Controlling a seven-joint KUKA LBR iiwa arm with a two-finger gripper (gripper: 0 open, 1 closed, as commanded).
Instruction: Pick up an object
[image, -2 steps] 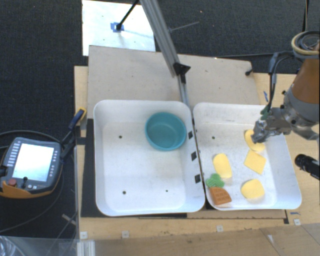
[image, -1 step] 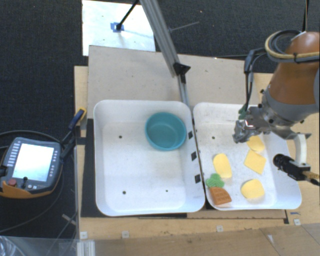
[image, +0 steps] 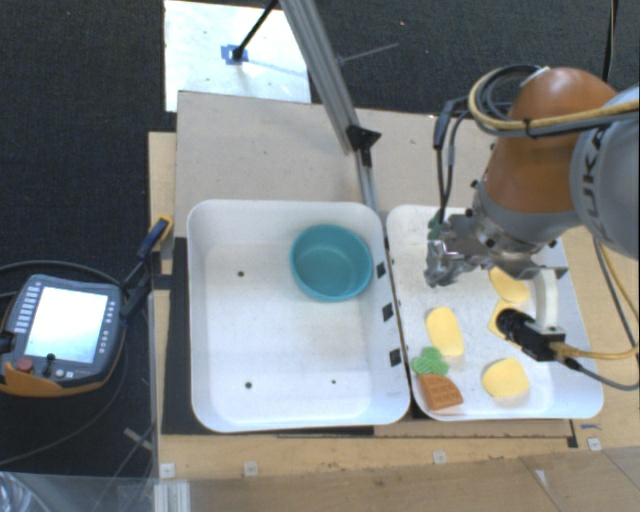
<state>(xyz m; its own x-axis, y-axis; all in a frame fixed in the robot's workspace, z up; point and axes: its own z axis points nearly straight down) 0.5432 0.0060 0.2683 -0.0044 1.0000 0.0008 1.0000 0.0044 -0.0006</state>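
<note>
Toy carrot (image: 437, 386) lies at the right bin's (image: 590, 400) near edge, a yellow piece (image: 505, 379) beside it, another (image: 444, 331) just beyond. Farther back the gripper (image: 440, 270) hangs over that bin; I cannot tell its finger state. A teal bowl (image: 331, 262) sits in the left bin (image: 215, 330).

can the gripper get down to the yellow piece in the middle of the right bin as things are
Probably yes. The gripper hangs over the right bin, just above the yellow piece. Nothing lies on it, and the carrot toy sits apart below it.
</note>
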